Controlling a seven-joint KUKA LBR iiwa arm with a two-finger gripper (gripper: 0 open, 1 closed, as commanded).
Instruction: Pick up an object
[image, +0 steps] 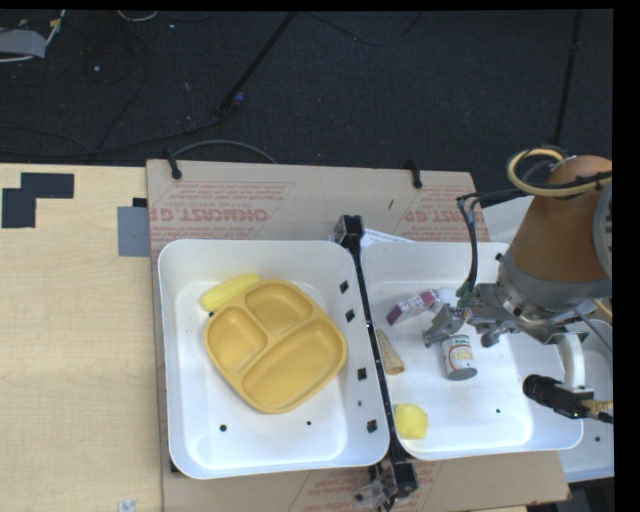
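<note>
My gripper (447, 326) hangs low over the middle of the right bin (500, 430), with the grey and orange arm (560, 240) reaching in from the right. Directly in front of it a small can with a white and red label (460, 358) stands upright, close to the gripper or touching it. Just left of the gripper lies a purple and white tube (411, 304). A yellow lemon-like ball (411, 421) rests in the bin's near left corner. A tan wedge (389, 353) lies against the bin's left wall.
The left bin (190, 420) bears a yellow divided plate (275, 345) and a yellow banana-like piece (228, 291) at its far left. A black divider bar (362, 330) runs between the bins. Bare white floor shows in the right bin's near right part.
</note>
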